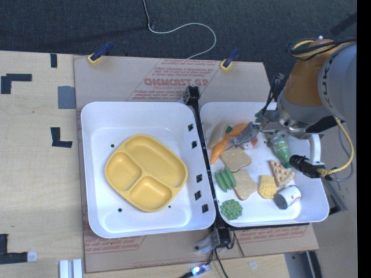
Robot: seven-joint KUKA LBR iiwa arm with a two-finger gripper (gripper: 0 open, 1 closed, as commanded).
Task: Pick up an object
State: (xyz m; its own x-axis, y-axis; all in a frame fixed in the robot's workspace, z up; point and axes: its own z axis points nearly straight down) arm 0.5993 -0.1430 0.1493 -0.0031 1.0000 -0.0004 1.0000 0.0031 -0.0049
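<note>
While the desk (35, 155) lies bare at the left, the left bin (93, 120) carries a yellow divided plate (146, 172), set apart from the crowded right bin (316, 204). In that right bin, from left to right, lie a carrot (220, 148), a green ridged piece (225, 179) above a broccoli floret (231, 208), two bread slices (236, 160), a corn cob (266, 186), a pizza wedge (280, 171), a green bottle (281, 149) and a grey cylinder (286, 197). The pincer (250, 135) sits low over the bin's upper middle, just beside the carrot's top end and a pale piece behind it; whether its fingers are wide or narrow cannot be told, and nothing is visibly held. No target is singled out; the carrot appears the nearest candidate. The chief hazard, judged from the crowding, is that neighbouring items touch or overlap, so a descent may strike two at once, push the carrot against the bin wall, or close on an edge and slip.
</note>
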